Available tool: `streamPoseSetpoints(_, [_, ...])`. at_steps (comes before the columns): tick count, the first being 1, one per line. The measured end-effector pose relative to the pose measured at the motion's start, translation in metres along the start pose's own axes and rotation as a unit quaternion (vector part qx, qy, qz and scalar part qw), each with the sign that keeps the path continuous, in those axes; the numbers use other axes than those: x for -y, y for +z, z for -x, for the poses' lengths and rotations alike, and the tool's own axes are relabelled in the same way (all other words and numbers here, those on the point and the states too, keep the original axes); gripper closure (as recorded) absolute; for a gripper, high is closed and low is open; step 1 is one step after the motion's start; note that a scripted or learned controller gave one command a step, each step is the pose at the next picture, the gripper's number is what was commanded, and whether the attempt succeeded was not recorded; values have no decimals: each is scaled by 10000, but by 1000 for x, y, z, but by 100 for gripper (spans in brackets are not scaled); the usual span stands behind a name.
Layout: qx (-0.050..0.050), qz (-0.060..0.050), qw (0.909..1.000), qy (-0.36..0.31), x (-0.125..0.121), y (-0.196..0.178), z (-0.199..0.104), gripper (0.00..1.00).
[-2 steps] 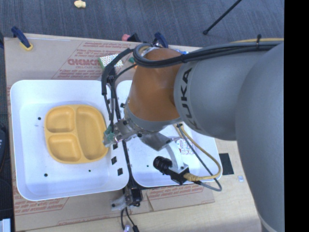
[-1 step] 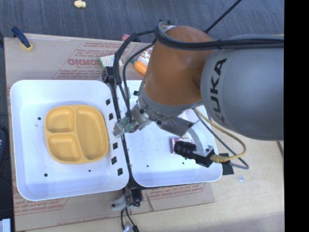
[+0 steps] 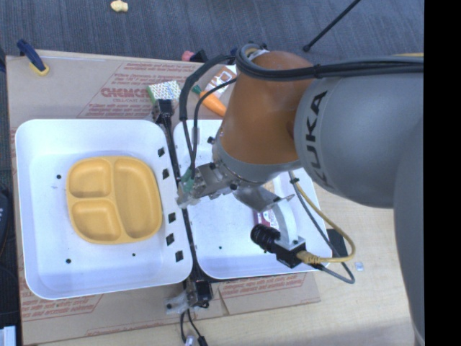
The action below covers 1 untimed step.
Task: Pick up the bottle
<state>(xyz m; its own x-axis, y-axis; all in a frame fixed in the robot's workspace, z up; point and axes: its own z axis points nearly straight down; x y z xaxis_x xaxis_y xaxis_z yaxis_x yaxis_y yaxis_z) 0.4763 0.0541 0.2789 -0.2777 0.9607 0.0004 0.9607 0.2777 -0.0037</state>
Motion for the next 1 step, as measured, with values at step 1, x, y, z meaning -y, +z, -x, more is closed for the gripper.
streamPoseSetpoints(1, [-4,-5,9974,720,3,25,9,100])
